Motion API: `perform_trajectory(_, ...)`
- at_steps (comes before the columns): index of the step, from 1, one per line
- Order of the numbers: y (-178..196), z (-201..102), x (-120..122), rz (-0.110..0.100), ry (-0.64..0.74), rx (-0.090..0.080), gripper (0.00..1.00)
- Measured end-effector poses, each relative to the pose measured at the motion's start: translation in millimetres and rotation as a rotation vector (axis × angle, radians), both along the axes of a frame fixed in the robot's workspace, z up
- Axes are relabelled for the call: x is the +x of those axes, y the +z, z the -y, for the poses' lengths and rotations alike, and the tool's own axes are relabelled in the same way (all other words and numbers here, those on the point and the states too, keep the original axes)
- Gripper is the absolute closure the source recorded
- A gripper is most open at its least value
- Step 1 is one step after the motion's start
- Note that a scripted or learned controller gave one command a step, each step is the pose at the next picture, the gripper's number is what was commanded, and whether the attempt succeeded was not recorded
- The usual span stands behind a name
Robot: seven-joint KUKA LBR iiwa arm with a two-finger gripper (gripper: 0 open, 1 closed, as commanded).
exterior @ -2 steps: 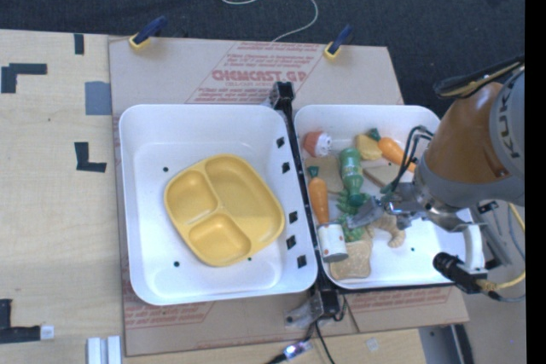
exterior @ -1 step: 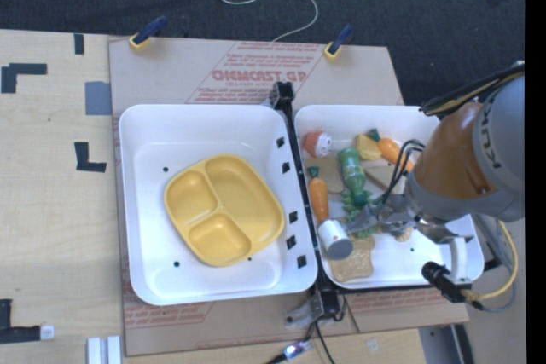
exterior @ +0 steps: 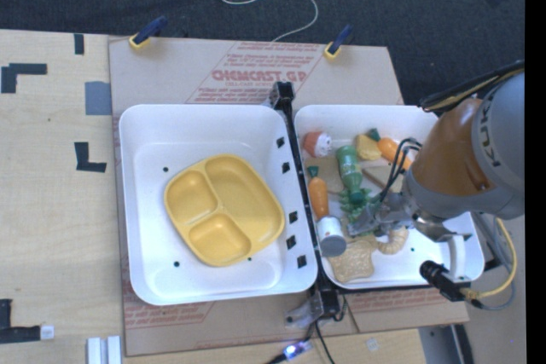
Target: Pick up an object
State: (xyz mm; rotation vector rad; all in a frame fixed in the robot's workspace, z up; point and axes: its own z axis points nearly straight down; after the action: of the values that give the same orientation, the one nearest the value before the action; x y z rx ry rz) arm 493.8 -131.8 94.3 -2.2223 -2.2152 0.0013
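The arm [exterior: 465, 162] reaches in over the right bin [exterior: 444, 262], its bulk and orange band covering that bin's far side, because that is where all the small pickable things are heaped. Well off to the gripper's left sits the left bin [exterior: 136, 183], holding just a yellow divided plate [exterior: 223, 207], which looks like a spare landing spot and not a target. Now down low: the gripper [exterior: 368, 216] is sunk into the clutter near the middle of the right bin, and from this slant I cannot tell whether it is spread or pinched, or whether anything is caught in it. Just beside it, up and to the left, lies a green bottle [exterior: 347, 166], with some green leafy stuff [exterior: 356, 199] pressed right against the tool. To its left sits an orange carrot [exterior: 318, 199], and below-left a small silver can [exterior: 330, 236]. Below it lies a flat beige piece like bread [exterior: 351, 262]. The likeliest catch, I'd judge, is that green tangle or the bottle, being closest to the tip.
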Motion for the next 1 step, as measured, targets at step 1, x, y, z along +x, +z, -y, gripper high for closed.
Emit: perform_trajectory(1,47.7,-0.9,-10.2,-0.002,0.004,0.0,1.0)
